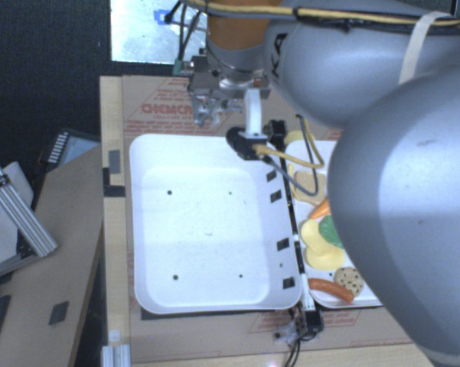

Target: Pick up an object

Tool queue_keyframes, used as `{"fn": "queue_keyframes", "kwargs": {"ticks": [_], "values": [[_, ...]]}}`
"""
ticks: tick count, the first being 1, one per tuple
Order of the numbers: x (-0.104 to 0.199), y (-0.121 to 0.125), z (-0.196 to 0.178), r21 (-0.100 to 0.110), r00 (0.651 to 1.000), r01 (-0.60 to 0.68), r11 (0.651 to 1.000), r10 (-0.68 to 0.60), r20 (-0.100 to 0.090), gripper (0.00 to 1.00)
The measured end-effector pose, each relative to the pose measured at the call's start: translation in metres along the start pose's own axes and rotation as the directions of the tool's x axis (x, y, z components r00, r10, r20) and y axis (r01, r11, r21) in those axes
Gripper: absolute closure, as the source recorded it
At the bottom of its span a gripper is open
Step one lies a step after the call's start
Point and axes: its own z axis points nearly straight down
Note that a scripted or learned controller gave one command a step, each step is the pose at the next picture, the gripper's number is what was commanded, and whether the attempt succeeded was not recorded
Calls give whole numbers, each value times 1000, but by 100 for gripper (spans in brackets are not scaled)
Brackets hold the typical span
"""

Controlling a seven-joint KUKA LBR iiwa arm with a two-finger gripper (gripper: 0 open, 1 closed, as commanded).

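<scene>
My gripper (209,113) hangs beyond the far rim of the left bin (207,228), over the cardboard there, below the orange band of the arm (241,14). I see nothing held under it. The right bin (360,303) is largely hidden by the grey arm. At its visible left side lie toy foods: a yellow piece (319,241), a green piece (331,230), an orange piece (321,207), a red sausage (331,288), a brown cookie (351,280) and a pale yellow piece (296,139) at the far end.
A black cable bundle (243,141) droops from the wrist over the left bin's far right corner. Black clips (283,243) line the wall between the bins. A cardboard sheet (157,105) lies under both bins. Metal rails (19,220) stand at the left.
</scene>
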Motion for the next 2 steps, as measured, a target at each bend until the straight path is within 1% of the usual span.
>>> {"fn": "queue_keyframes", "kwargs": {"ticks": [1,2], "values": [[29,2,-125,-22,1000,-2,1000,2,-5,100],[27,-5,-257,-25,1000,-2,1000,2,-4,100]]}}
